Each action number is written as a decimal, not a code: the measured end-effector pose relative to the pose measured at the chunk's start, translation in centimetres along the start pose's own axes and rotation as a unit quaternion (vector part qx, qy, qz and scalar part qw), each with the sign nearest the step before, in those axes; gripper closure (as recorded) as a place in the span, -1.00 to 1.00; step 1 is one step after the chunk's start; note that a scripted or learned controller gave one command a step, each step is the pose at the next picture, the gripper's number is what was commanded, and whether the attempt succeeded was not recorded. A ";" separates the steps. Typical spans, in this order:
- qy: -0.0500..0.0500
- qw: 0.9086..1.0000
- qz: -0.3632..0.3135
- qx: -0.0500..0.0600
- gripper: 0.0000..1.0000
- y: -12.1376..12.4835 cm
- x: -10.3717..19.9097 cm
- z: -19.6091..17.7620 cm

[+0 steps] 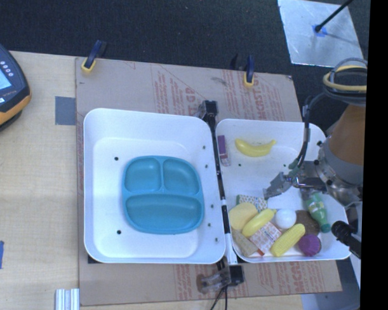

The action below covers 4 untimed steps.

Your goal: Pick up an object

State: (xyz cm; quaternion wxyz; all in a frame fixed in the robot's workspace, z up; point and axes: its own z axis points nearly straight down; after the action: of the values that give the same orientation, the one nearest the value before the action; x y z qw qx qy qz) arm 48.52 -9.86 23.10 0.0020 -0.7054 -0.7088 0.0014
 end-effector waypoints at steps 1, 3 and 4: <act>-0.002 1.000 0.003 -0.001 -1.00 4.6 -8.4 3.4; 0.001 1.000 0.003 0.004 -1.00 4.5 -7.3 13.0; -0.001 1.000 -0.001 -0.004 -1.00 12.2 -9.3 13.8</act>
State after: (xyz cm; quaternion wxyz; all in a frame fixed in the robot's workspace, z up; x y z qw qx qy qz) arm 60.72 -19.12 9.22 -0.0018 -0.7050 -0.7092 -0.0004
